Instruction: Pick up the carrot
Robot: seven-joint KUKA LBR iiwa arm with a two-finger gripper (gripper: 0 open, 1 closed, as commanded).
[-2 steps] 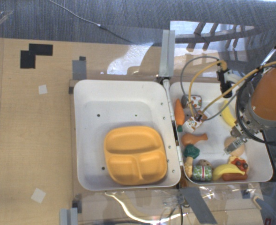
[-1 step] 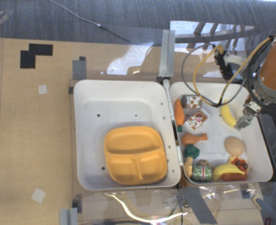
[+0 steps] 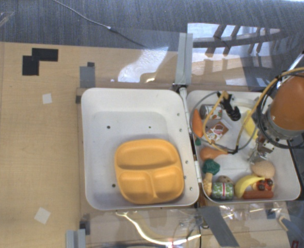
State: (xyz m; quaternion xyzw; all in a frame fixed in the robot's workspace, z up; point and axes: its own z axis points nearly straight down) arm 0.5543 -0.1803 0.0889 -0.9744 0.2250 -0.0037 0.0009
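The pale wooden counter (image 3: 33, 154) under me carries black square markers at its far left and small pale tape patches. Beyond it lies dark grey ribbed flooring crossed by a thin cable. Two shallow white plastic bins sit side by side. The left bin (image 3: 133, 107) holds a yellow-orange plastic divided tray (image 3: 149, 170), set toward its near edge, leaving the far half of that bin bare. A grey metal bracket (image 3: 182, 61) stands at the seam between the bins on the far side.

My arm comes in from the right, its orange band (image 3: 295, 107) hanging over the right bin (image 3: 294, 182) with black cables looping across it. My pincer (image 3: 261, 150) is low over the bin's right part, but whether it is spread or pressed together I cannot tell.

The long orange plastic carrot (image 3: 197, 124) lies along the left wall of the right bin, just beside a small printed packet (image 3: 214, 130) whose writing is too small to read. Nearer the front lie a green toy piece (image 3: 211, 166), a small labelled can (image 3: 222, 188) with unreadable print, a yellow banana (image 3: 248, 183) and a tan egg-shaped item (image 3: 262, 169). The right bin is crowded, with little open floor.
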